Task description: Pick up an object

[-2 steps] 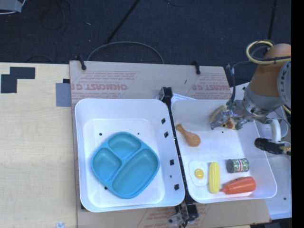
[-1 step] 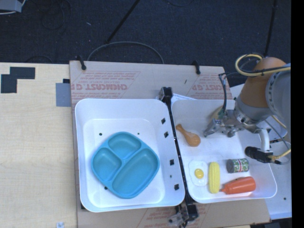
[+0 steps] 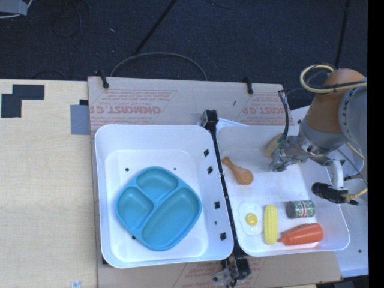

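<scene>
My gripper (image 3: 279, 161) hangs low over the back of the right bin (image 3: 258, 138), reaching in from the right. A tan object (image 3: 273, 145) shows just at its upper left, partly hidden by the gripper; whether they touch is unclear. A brown toy drumstick (image 3: 238, 171) lies to the gripper's left on the bin floor. Along the bin's front lie a fried egg (image 3: 251, 218), a yellow corn cob (image 3: 270, 223), an orange carrot (image 3: 302, 234) and a small grey-green can (image 3: 300, 209).
The left bin (image 3: 114, 143) holds a blue divided plate (image 3: 158, 207). A black divider (image 3: 217, 185) runs between the bins. A black part (image 3: 329, 191) with cables sticks out at the right bin's right rim.
</scene>
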Controlling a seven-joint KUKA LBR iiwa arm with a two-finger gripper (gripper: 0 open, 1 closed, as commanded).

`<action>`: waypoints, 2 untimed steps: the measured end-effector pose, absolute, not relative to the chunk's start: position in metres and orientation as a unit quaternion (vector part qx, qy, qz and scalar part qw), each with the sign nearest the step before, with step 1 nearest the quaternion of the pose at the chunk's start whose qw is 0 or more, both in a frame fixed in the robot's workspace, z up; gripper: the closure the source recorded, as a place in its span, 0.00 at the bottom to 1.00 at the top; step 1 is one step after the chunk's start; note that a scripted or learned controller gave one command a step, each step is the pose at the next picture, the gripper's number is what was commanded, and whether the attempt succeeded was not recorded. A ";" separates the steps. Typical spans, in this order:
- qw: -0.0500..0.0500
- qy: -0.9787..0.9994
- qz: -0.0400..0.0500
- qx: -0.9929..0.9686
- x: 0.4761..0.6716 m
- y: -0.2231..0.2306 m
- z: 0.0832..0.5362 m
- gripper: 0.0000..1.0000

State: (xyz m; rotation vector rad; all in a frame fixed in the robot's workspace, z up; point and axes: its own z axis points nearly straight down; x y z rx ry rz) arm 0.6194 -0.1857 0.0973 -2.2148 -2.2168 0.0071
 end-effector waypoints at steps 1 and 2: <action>0.000 -0.707 0.000 -0.707 0.616 -0.191 0.140 1.00; -0.001 -0.708 0.000 -0.707 0.621 -0.197 0.200 1.00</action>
